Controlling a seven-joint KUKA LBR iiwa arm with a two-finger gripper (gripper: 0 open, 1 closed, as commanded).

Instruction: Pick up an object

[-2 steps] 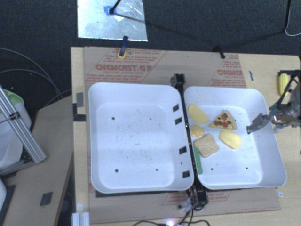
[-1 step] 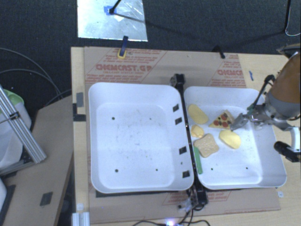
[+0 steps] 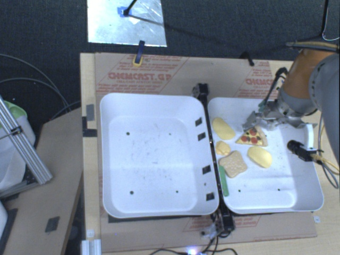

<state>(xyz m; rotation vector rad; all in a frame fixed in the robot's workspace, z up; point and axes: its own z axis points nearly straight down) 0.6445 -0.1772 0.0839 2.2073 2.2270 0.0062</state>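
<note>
On the left sat a white bin (image 3: 154, 158), beside a second bin (image 3: 297, 195) on the right. Within that right bin lay a yellow piece (image 3: 223, 128), a small tan piece (image 3: 222, 147), a cracker (image 3: 234, 164), a pizza slice (image 3: 253, 137) and a yellow lump (image 3: 260, 156). Above the pizza slice's far edge hung the gripper (image 3: 254, 120); whether it was apart or together I could not tell.
</note>
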